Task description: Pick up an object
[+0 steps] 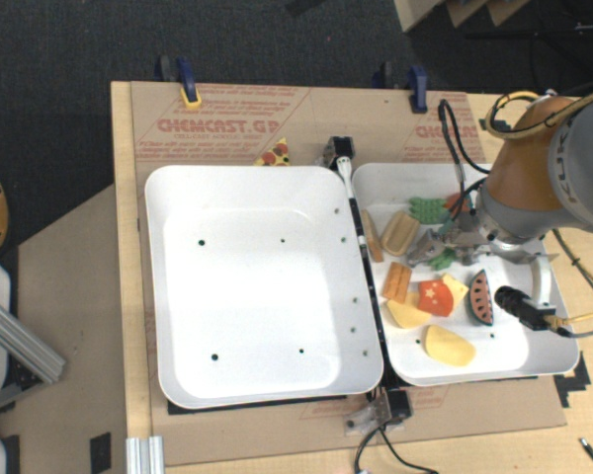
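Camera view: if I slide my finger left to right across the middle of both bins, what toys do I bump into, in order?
left white bin → orange toy stick → red toy tomato piece → toy watermelon slice

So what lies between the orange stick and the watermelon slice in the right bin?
In the camera view, a red tomato-like piece lies between the orange stick and the watermelon slice, with a small yellow bit beside it.
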Motion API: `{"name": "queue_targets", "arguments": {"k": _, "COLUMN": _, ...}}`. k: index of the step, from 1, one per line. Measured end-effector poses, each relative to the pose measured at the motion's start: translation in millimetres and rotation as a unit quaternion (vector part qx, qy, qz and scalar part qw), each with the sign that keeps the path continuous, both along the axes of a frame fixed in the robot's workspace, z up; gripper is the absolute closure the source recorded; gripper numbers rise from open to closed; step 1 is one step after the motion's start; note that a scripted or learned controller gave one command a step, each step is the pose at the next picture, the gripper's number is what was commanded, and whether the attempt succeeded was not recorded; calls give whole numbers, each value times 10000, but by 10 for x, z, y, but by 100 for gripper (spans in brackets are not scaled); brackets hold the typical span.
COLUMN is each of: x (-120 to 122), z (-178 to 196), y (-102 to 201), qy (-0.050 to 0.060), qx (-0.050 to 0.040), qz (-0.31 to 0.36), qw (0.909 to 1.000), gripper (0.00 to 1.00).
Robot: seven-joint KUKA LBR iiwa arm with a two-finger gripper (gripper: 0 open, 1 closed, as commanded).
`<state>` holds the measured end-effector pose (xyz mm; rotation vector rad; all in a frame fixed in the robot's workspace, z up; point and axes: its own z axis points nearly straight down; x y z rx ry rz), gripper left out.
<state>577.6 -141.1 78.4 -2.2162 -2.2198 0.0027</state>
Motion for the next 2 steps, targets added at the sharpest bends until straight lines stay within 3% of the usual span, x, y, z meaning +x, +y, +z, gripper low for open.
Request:
{"name": "queue_targets", "arguments": {"k": 1, "x": 12, "z": 172, "y": -18, "qy": -40, "qx": -19, "qz": -8, "qw": 10000, "gripper": 100}}
{"name": "queue_targets", "arguments": {"k": 2, "x": 10, "z": 166, "y": -18, "qy": -36, "qx": -17, "qz": -10, "qw": 10000, "gripper": 0}}
